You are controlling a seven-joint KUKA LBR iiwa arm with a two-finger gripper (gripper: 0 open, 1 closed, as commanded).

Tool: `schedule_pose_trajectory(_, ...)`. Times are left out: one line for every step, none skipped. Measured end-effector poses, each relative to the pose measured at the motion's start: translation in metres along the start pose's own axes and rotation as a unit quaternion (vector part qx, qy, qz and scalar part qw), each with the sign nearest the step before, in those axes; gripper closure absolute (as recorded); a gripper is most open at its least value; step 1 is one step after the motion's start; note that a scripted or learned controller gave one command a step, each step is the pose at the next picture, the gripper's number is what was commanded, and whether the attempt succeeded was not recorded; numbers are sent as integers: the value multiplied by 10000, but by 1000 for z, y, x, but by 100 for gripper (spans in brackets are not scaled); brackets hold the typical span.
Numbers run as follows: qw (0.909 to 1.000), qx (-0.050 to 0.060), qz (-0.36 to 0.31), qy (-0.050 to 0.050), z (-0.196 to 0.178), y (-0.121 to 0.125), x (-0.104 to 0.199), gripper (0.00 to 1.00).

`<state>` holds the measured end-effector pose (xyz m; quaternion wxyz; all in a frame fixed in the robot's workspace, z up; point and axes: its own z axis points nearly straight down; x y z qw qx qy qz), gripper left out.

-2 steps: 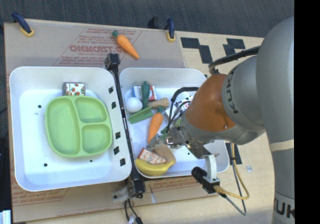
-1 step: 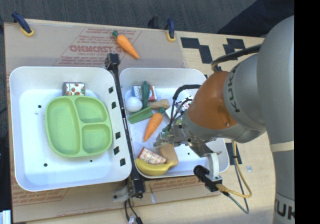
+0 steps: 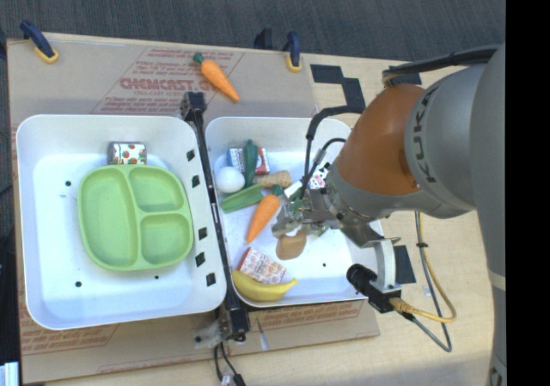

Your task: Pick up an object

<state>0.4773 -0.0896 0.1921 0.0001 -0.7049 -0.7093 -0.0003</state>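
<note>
Two shallow white bins sit side by side on the table, which is covered under them by a sheet of brown cardboard held with blue clamps. The grey arm with its orange band comes in from the right and bends down over the right bin. The left bin holds a big green divided plate, with a small spotted box just behind it near the bin's far wall.

In the right bin the claw hangs low near the middle; from where I stand I cannot tell how its tips are set. A brown potato-like lump lies right under it, touching or nearly touching, and I cannot say it is gripped. Just left of the claw an orange carrot lies at a slant, and a green pod lies across its upper end. Near the front wall a yellow banana curves along the bin floor with a printed packet resting against it. Farther back are a white ball, a tan peanut shape, and a small blue and green carton.

A second carrot lies outside the bins on the cardboard, behind them.
</note>
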Motion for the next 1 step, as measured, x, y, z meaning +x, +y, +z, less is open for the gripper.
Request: schedule_pose_trajectory(10000, -9, -24, -1, -10, 2, 0, 100)
